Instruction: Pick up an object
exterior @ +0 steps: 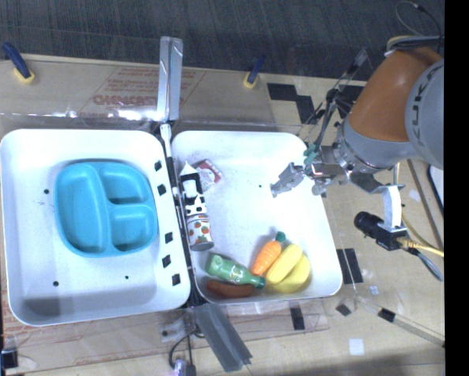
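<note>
Two white bins sit side by side on the desk [391,304]. The left bin [23,210] holds a blue divided tray [106,207]. The right bin [312,210] holds the loose things. A carrot [268,257] lies near the front right, its long axis slanting, green top pointing up and to the right. A banana [289,269] lies just beside the carrot on the right, on a similar slant. A green bottle [234,272] lies on its side along the front, pointing left to right, with a dark red sausage-like piece [226,290] just below it. A small can [199,229] and a black and white carton [191,194] rest against the left wall, lined up along it. A red and white packet [209,171] lies near the back left.

The gripper [285,180] hangs over the right bin's back right part, apart from all these things; I cannot tell how its parts stand.
</note>
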You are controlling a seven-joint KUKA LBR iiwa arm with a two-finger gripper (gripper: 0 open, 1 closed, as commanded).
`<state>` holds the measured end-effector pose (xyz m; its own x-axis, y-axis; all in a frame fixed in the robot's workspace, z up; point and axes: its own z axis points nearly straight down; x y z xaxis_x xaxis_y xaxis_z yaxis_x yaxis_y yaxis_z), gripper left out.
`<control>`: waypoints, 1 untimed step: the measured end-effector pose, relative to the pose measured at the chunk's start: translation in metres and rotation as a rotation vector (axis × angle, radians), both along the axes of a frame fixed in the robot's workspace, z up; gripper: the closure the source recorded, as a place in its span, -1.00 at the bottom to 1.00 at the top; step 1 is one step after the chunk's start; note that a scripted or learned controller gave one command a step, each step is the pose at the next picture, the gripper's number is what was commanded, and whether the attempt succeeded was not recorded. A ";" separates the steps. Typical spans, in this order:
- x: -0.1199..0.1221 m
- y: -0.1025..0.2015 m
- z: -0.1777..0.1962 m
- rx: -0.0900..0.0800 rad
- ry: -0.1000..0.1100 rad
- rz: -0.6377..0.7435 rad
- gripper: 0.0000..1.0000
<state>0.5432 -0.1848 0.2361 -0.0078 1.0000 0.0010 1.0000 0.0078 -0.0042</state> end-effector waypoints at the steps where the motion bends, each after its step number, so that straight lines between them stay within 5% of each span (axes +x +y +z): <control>1: -0.037 -0.016 -0.136 0.002 0.000 0.297 -1.00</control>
<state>0.5063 -0.2012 0.1000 -0.3005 0.9538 0.0030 0.9538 0.3005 -0.0034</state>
